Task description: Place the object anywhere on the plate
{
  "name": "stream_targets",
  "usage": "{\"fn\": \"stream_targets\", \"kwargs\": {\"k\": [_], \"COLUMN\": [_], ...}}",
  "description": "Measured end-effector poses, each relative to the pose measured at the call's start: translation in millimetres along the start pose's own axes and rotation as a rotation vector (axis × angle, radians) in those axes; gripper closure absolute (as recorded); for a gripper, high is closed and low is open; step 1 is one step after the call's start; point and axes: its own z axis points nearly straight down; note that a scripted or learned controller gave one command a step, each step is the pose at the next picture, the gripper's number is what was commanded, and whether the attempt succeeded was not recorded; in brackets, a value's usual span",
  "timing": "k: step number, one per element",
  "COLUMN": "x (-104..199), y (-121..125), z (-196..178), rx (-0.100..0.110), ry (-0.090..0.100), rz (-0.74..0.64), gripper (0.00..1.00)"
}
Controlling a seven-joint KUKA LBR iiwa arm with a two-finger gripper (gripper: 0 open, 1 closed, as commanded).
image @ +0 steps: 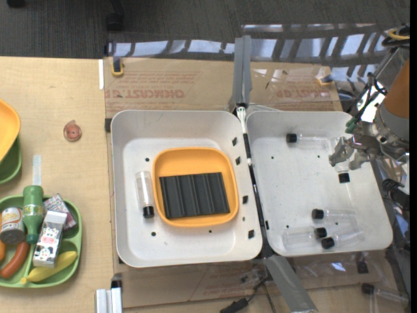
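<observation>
Gripper [343,156], jaw state indiscernible, hovers right of frame over a clear, black-capped vial [344,177]: light, slippery, likely fragile, best gripped mid-body; plate [194,158] sits centre-left.

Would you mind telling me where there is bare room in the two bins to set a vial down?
Right bin: its middle, between the top vial and the bottom vials. Left bin is crowded: the yellow plate and one vial leave only rim strips.
</observation>
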Motion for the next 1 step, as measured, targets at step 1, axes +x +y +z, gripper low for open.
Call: {"fn": "stream_targets", "kwargs": {"k": [1], "x": [7.7], "y": [65.7], "z": [-0.9], "rx": [0.0], "ry": [-0.001], "rz": [-0.185], "gripper": [1.0]}}
